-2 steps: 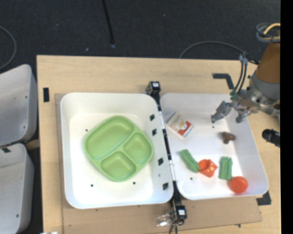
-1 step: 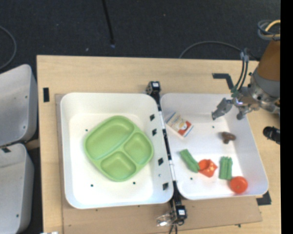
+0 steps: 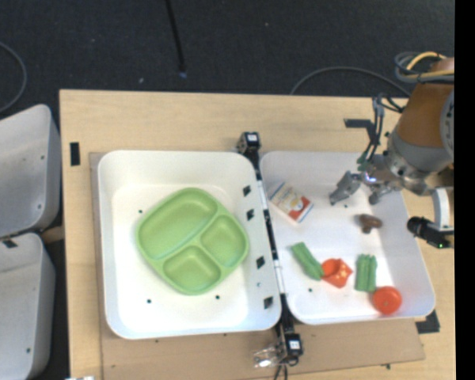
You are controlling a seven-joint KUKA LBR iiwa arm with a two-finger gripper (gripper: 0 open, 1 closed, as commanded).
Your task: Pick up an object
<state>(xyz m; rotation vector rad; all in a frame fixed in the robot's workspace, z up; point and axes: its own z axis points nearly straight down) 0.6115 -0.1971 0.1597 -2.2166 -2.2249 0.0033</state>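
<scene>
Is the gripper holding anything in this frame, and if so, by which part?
Nothing is held. The gripper is open above the right bin's floor, apart from the brown piece.

Divided plate (image 3: 191,239) in left bin (image 3: 111,291); food pieces (image 3: 336,271) in right bin (image 3: 317,311).

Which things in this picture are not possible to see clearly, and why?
- Gripper, camera view: small and blurred over the right bin; open or shut cannot be told, nor whether it holds anything.
- Arm: cut off at the right side of the camera view.
- Brown object: too small and dark to identify.
- White and red packet: its print is too small to read.
- Orange-red piece: shape blurred; it seems to touch the green piece.
</scene>
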